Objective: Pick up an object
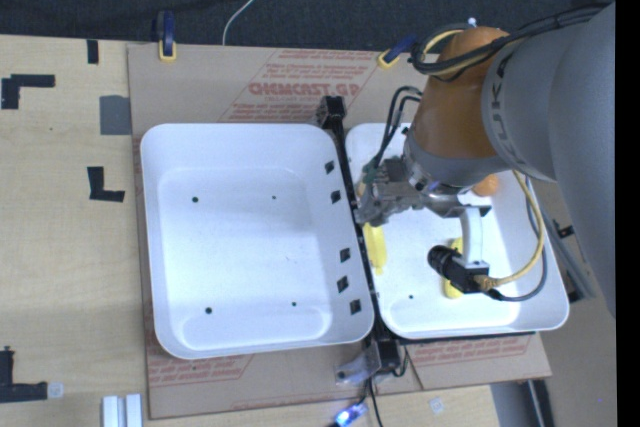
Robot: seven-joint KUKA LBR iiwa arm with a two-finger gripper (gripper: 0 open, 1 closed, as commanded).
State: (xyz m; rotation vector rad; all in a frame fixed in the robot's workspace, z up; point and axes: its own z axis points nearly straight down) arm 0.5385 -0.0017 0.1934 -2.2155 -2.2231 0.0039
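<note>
My gripper (374,215) hangs low over the left edge of the right bin (520,320), close to the divider between the bins. Just below it a yellow object (375,248) lies on the bin floor against the left wall. Another yellow object (455,286) rests further right in the same bin, partly covered by a black part of the arm's cabling. An orange object (486,183) peeks out from under the arm's wrist.
The left bin (240,235) stands beside the right one on a cardboard sheet (290,85). The grey arm with its orange band (455,110) covers much of the right bin's upper half. Cables loop around the wrist.
</note>
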